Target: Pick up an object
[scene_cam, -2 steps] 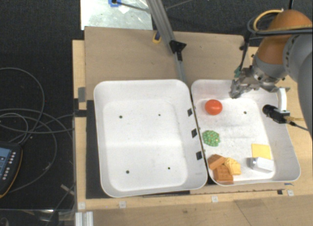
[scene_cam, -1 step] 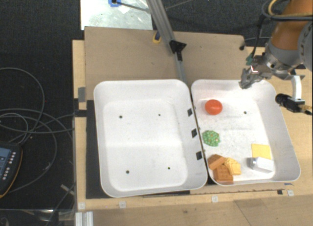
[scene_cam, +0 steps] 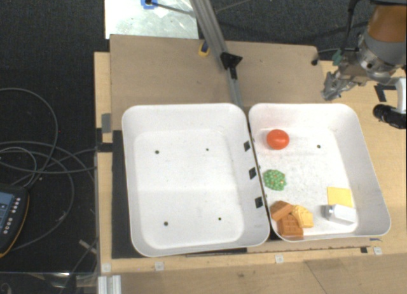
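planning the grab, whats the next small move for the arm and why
Probably bring the gripper forward over the right bin toward the red ball: it hangs past the bin's far rim, and the ball lies alone, apart from the other things.

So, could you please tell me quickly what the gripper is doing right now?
Gripper: cannot be told; it hangs above the right bin's far rim.

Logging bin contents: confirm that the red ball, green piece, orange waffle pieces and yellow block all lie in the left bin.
Wrong bin. The camera view shows the red ball, green piece, orange waffle pieces and yellow block all in the right bin.
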`<state>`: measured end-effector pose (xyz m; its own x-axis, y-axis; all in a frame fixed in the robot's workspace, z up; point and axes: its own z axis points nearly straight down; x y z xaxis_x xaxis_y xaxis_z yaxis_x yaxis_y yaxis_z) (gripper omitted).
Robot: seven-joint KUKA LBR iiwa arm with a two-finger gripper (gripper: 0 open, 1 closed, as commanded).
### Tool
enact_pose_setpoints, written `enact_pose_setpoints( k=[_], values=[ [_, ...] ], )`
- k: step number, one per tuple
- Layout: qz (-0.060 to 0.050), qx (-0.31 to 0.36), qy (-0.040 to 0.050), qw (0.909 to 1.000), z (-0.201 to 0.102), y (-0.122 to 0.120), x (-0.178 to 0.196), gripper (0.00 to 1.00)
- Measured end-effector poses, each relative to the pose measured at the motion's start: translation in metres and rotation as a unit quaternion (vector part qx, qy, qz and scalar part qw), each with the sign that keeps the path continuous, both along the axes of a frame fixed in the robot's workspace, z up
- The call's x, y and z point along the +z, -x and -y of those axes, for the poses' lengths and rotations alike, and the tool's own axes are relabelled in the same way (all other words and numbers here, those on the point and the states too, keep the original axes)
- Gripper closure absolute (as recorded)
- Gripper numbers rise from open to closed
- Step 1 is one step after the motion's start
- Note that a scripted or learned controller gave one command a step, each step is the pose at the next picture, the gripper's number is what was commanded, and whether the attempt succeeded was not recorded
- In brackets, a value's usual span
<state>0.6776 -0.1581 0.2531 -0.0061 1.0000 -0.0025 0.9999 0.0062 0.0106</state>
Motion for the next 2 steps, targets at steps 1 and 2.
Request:
enact_pose_setpoints(
  k=[1, 2],
  values=[
    [-0.003, 0.000, -0.0007, 1.0000, 0.000, -0.001, 0.003, 1.00],
    [-0.005, 0.002, -0.0020, 1.0000, -0.052, 0.019, 0.007, 1.00]
  ],
)
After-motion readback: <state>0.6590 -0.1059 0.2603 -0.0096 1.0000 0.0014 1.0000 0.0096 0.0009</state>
